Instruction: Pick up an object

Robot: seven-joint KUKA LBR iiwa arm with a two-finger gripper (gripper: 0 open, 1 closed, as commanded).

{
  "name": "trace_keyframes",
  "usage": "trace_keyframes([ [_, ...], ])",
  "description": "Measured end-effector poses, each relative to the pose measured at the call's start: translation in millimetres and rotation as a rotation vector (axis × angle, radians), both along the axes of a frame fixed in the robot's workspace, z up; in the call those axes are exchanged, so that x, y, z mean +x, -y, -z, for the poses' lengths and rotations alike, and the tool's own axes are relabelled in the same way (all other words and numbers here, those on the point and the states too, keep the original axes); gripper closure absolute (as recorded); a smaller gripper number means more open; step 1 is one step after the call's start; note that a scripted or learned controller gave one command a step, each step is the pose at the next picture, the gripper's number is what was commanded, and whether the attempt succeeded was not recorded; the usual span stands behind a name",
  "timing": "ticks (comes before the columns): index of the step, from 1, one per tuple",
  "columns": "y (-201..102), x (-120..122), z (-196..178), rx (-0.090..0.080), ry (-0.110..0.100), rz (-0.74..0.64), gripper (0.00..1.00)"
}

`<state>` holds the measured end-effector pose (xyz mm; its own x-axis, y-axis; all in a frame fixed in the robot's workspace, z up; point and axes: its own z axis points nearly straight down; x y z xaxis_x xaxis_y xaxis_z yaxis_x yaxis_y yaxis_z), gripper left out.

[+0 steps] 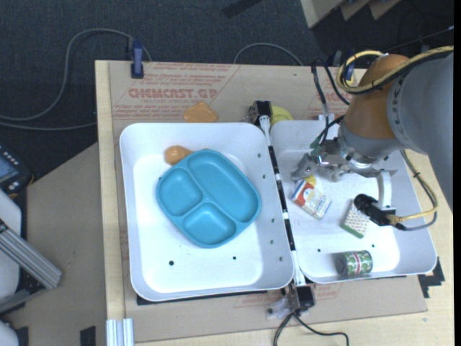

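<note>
In the right bin (410,254), my gripper (317,163) hangs low over the upper left part, just above a small white, red and yellow packet (311,197). A green-and-white speckled block (354,223) lies to the packet's right. A small green can (354,263) lies on its side near the bin's front edge. The grey arm with its orange band (374,99) comes in from the upper right and hides the bin's back right area.
The left bin (144,251) holds a blue divided plate (207,197) with an orange lump (175,153) at its upper left. Behind the bins, an orange piece (200,112) and a yellow object (279,114) rest on the cardboard. A yellow cable (414,218) loops beside the arm.
</note>
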<state>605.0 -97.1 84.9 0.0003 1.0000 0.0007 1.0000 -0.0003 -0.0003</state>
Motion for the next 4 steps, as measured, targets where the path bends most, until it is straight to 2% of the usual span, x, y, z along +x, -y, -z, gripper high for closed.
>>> trace_keyframes([
  [1,1,2,-13,-0.002,0.008,0.0,1.0],
  [2,0,1,-11,0.0,0.003,0.001,0.0],
  [3,8,-1,1,0.0,-0.002,0.0,0.0],
  [4,18,49,0,-0.002,0.005,-0.003,0.0],
])
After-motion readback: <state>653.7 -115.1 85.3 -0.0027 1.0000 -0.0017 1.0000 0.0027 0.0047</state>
